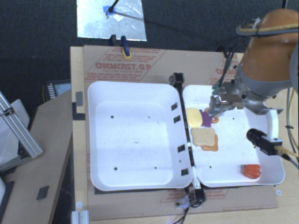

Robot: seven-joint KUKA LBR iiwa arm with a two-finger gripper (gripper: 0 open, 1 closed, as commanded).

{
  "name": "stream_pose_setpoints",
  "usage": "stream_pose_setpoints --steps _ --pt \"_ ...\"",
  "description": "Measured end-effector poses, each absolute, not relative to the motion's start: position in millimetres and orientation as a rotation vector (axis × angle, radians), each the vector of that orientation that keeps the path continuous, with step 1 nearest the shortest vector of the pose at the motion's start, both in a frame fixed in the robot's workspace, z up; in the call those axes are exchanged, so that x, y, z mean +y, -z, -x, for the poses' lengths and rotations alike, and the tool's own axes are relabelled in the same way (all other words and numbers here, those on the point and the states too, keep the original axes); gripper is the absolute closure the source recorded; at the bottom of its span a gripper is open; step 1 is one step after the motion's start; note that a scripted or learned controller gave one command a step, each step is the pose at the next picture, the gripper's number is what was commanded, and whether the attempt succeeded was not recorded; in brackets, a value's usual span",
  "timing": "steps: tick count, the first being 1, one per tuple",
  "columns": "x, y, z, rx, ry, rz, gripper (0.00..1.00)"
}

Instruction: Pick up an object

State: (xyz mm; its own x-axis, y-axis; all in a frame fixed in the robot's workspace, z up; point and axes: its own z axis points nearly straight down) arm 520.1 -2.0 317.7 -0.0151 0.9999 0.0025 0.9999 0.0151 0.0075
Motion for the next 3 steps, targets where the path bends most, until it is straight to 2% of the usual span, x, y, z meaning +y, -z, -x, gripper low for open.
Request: stream_pose_setpoints --steps 1,2,3 --pt "-46.2 -311.5 -485.9 2.219 -0.001 -2.222 1.00" --pt "16.6 -359.5 -509.7 2.230 -0.011 -2.207 1.00" --pt "105.7 -491.6 -486.0 2.232 -0.023 -2.201 1.00"
